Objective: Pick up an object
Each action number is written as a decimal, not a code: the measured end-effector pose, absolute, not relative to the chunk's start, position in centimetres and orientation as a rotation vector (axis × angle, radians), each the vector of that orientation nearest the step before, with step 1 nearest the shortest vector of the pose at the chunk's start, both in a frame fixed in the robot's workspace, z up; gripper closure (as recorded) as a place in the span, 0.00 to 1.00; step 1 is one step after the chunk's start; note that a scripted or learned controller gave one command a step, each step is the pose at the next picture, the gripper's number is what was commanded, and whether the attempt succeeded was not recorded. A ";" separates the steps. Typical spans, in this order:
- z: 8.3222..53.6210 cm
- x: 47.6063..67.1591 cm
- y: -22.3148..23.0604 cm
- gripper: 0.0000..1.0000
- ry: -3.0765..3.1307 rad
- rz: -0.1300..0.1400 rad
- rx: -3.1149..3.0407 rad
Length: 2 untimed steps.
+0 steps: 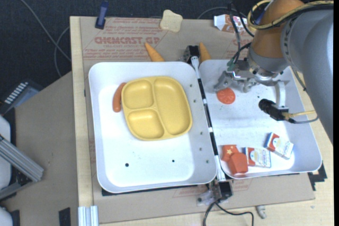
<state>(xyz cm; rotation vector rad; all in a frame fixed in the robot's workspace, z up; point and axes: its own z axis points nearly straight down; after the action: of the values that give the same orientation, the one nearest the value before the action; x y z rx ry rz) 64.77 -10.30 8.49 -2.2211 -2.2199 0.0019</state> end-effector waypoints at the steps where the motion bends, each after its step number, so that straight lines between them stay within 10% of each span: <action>1: 8.5 64.2 -9.1 0.00 -2.221 0.002 -2.219; 2: 8.5 64.6 -10.1 0.00 -2.222 0.000 -2.223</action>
<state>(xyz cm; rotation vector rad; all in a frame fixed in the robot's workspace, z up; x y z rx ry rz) 64.59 -10.10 8.47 -2.2228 -2.2222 -0.0005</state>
